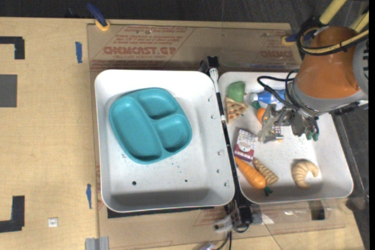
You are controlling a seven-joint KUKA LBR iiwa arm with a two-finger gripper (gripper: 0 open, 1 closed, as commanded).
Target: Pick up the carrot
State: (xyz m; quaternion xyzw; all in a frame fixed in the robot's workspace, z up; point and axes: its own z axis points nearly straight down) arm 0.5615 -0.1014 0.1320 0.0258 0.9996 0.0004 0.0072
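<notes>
2 white bins: left bin (111,184), right bin (337,181). 1 teal divided tray (150,123), 3 compartments, in the left bin. Right bin items: 1 carrot (251,174), 1 croissant (305,172), 1 green round item (236,91), 1 waffle-pattern wedge (235,109), 1 small packet (245,145), 1 tan ridged piece (266,173) beside the carrot. 1 arm, 1 end effector (273,126).

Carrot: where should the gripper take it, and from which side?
Probably the carrot at its thick orange middle, from above, closing across its width. It lies flat and slanted near the right bin's front left corner, a brown item against its right side, so room there is tight.
</notes>
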